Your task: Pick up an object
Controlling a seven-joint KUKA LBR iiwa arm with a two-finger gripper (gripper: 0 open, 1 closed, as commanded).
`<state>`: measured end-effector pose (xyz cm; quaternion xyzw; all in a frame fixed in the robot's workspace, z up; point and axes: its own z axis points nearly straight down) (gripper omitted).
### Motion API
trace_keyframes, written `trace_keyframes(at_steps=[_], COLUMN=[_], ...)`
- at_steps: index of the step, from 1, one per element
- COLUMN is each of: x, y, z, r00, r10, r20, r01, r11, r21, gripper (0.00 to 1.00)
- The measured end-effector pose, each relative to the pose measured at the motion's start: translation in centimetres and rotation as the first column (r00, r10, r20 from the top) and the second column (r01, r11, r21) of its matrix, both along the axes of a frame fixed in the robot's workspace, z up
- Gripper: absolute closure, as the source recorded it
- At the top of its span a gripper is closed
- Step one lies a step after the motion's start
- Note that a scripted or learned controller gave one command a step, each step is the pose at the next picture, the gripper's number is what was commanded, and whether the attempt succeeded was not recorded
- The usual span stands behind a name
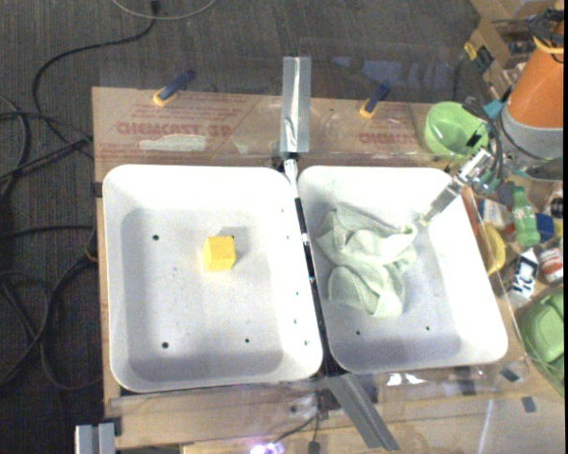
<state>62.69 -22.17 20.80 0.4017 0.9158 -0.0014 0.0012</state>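
A small yellow block [220, 253] lies in the left bin [133, 197], a little left of its middle. A crumpled pale green cloth [367, 261] lies in the right bin [454, 320], spreading from its middle toward the left wall. My gripper [423, 219] slants down from the upper right, and its tip meets the cloth's upper right corner. The arm's orange band [540, 88] shows at the right edge above it. Whether the cloth is gripped cannot be made out.
The two bins meet at a central ridge [303, 244]. Two clamps [173, 86] hold the board at the back. Green containers [450, 126] and cluttered items [530, 235] crowd the bench right of the right bin. Cables lie on the floor at left.
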Motion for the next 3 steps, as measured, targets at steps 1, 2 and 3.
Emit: trace_keyframes(at_steps=[1,2,3], x=[0.4,3.8,2.5], y=[0.2,4.0,2.2], z=[-0.4,0.8,-11.2], r00=[1.0,0.998,0.997], r10=[0.03,-0.06,0.078], r20=[0.0,0.002,0.005], r01=[-0.03,0.06,-0.078], r11=[1.0,0.998,0.997], r21=[-0.001,0.003,0.001], gripper=[0.0,0.0,0.0])
